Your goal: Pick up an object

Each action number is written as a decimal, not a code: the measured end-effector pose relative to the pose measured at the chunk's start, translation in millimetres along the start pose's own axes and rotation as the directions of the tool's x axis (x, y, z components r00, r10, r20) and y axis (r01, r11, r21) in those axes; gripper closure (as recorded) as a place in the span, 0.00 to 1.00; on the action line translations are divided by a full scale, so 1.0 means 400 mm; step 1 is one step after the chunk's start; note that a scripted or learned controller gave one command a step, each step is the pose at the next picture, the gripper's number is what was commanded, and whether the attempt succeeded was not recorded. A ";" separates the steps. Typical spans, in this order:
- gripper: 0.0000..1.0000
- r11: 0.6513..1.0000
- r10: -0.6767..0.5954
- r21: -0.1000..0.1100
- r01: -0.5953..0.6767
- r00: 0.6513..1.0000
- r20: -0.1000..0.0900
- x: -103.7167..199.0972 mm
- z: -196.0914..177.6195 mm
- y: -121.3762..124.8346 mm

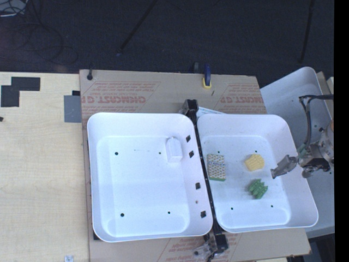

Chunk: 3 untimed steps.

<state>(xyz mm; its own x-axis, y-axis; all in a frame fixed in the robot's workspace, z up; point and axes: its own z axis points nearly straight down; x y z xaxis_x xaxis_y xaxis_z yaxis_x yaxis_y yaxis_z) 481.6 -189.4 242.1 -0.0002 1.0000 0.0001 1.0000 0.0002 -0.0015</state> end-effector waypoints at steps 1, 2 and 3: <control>1.00 1.000 0.000 0.002 0.000 1.000 -0.001 -0.002 -0.024 0.000; 1.00 1.000 0.001 -0.016 -0.001 1.000 0.008 -0.067 -0.391 0.003; 1.00 1.000 -0.003 0.009 0.003 1.000 -0.004 0.015 -0.141 0.009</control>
<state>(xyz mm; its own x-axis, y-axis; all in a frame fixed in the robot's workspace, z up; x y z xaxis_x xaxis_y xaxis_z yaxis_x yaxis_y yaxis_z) 485.3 -183.5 298.6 -0.0031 1.0000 0.0043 0.9999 0.0031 -0.0105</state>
